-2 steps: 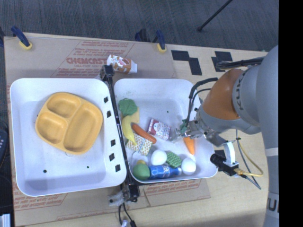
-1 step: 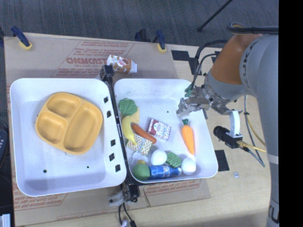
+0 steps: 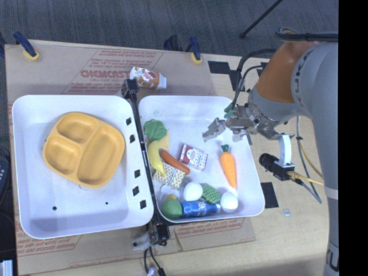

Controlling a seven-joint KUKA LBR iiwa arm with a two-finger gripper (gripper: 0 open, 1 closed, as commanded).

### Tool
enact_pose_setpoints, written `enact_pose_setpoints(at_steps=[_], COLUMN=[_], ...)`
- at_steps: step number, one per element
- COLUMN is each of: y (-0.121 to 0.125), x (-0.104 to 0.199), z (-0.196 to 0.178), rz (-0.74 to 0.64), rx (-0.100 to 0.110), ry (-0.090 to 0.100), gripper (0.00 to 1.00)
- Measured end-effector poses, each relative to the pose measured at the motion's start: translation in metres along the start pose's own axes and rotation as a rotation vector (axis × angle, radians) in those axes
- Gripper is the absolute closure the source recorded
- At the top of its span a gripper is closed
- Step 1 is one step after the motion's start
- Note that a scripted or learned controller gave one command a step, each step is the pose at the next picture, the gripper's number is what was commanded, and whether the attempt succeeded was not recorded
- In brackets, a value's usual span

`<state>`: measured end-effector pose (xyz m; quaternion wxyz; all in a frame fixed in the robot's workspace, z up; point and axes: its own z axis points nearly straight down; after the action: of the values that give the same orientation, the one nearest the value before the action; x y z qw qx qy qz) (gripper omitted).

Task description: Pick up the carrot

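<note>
An orange carrot with a green top lies near the right wall of the right bin, pointing toward the front. My gripper hovers just behind and a little left of the carrot's green end. Its fingers are spread apart with nothing between them. The grey arm with its orange band reaches in from the right.
The right bin also holds a corn cob, a sausage, a small red carton, two white eggs, a blue can and a green fruit. A yellow divided plate sits in the left bin. A small bottle lies behind the bins.
</note>
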<state>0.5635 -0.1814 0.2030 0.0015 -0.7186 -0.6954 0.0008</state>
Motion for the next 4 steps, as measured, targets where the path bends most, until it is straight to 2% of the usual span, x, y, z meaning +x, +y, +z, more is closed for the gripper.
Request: enact_pose_setpoints(at_steps=[1, 2, 3, 4], y=[-0.003, -0.003, -0.002, -0.015], x=[-0.021, -0.028, -0.029, -0.030], z=[0.060, 0.106, 0.096, -0.012], rz=[-0.074, -0.601, -0.605, -0.401], rx=[0.001, -0.010, -0.013, -0.003], ry=[0.001, -0.001, -0.007, -0.002], gripper=[0.00, 0.00, 1.00, 1.00])
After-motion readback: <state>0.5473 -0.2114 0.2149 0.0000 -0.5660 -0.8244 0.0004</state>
